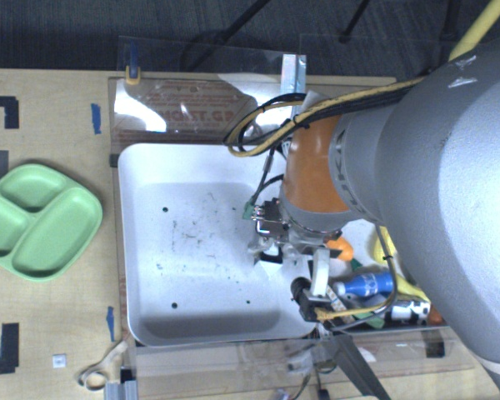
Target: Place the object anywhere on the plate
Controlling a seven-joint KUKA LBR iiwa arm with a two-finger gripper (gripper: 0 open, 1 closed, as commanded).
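A pale green plate [60, 225] with three compartments lies on the wooden bench at the far left, outside the bins, and nothing is on it. My gripper [267, 245] hangs over the right part of the left white bin [175, 223], near the wall between the two bins. The orange-banded wrist covers it from above. A blue can [368, 285] lies in the right bin just right of the gripper, beside an orange piece [342, 249] and a yellow item [387, 248]. I see nothing held by the gripper.
The grey arm covers most of the right bin. A clear panel [208, 98] stands behind the left bin. Blue tape marks [95, 117] and black corner marks [7, 111] sit on the bench around the plate.
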